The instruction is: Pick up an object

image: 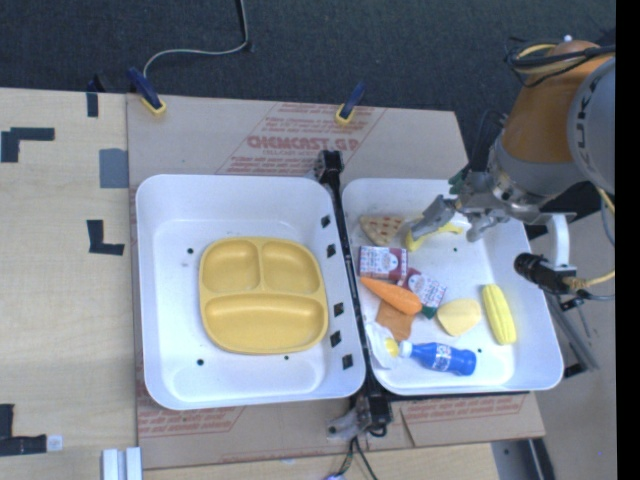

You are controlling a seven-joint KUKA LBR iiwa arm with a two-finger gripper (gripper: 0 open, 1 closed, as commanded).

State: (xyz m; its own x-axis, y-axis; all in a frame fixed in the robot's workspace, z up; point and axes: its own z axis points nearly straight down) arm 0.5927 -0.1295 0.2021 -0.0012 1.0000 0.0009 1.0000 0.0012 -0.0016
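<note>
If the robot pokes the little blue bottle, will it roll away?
Probably a little. The blue bottle lies on its side and looks round, so it could roll. It looks small, likely light, and the bin wall beside it would stop it.

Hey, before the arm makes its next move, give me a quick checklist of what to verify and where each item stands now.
1. Tool over the right bin: ok.
2. Yellow piece between the tool's fingers: ok, it appears gripped.
3. Piece lifted off the bin floor: cannot tell.
4. Waffle apart from the tool: ok, though close.
5. Carrot, corn and bottle away from the tool: ok.
6. Yellow tray lying flat in the left bin: ok.
</note>
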